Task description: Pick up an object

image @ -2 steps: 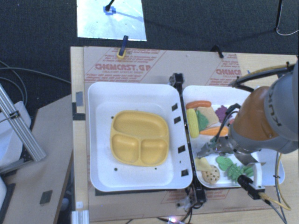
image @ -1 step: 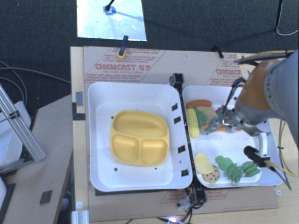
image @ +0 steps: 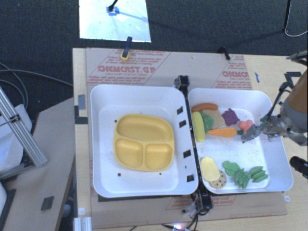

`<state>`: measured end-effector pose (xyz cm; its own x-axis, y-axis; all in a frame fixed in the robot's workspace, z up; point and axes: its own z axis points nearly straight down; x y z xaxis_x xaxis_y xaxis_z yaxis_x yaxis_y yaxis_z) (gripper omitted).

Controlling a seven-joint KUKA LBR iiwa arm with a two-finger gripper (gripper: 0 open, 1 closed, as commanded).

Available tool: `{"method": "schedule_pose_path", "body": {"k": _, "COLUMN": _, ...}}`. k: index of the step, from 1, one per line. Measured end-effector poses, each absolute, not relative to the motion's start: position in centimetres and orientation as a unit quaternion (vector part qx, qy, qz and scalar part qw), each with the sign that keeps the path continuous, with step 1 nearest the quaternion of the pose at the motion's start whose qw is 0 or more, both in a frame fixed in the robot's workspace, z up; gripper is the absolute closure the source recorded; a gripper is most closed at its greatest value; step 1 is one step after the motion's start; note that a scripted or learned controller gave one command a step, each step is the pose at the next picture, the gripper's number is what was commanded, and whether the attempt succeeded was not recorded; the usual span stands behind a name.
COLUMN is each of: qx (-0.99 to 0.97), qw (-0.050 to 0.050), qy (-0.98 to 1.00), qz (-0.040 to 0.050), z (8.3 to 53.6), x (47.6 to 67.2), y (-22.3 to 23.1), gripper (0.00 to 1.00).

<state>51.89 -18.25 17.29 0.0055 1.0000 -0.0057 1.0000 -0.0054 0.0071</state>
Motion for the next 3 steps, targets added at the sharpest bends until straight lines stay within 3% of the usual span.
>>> {"method": "schedule_pose_path", "body": {"k": 1, "qx": 0.705, "qw": 0.002, "qy": 0.709, "qz": 0.0005, "z": 10.8, "x": 59.3, "y": -20.7, "gripper": 0.0}}
{"method": "schedule_pose_path", "body": {"k": 2, "qx": 0.704, "qw": 0.004, "qy": 0.71, "qz": 0.0012, "z": 12.3, "x": 59.3, "y": -20.7, "gripper": 1.0}}
{"method": "schedule_pose_path", "body": {"k": 3, "qx": 0.708, "qw": -0.001, "qy": 0.706, "qz": -0.0006, "z": 12.9, "x": 52.8, "y": -20.7, "gripper": 1.0}}
